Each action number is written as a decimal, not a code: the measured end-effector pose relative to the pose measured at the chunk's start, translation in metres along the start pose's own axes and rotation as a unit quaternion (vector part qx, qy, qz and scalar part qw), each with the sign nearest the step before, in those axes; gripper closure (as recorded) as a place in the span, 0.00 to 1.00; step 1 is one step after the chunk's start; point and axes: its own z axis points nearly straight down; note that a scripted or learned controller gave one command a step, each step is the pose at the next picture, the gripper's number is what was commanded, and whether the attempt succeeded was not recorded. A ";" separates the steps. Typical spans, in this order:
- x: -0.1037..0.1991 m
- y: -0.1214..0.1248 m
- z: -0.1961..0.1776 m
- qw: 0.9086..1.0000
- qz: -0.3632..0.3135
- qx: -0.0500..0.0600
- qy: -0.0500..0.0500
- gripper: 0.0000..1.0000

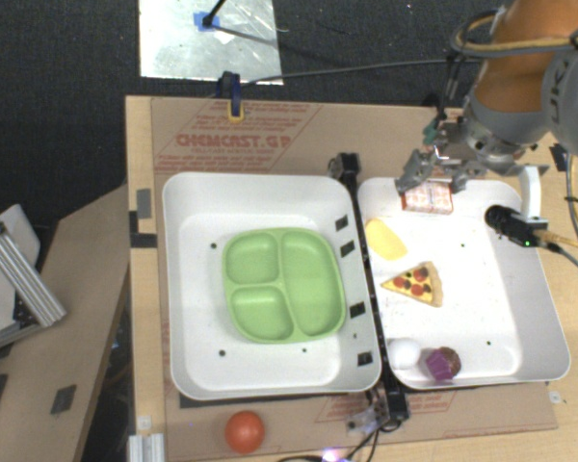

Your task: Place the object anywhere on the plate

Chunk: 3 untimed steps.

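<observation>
A light green divided plate lies in the middle of the left white bin. My gripper hangs over the far left corner of the right bin. Directly under it, touching or nearly touching, is a small red and white packet; whether the gripper grips it is hidden. Also lying in the right bin are a yellow piece, a toy pizza slice, a white egg-like ball and a purple fruit-like lump.
A black divider with clips runs between the two bins. An orange ball sits on the cardboard in front of the left bin. A black cable connector hangs at the arm's wrist over the right bin.
</observation>
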 end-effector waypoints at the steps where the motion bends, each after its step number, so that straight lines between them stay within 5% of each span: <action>1: 0.053 -0.010 -0.003 1.000 -0.001 0.000 0.000 1.00; 3: 0.169 -0.025 0.028 1.000 -0.001 0.001 0.001 1.00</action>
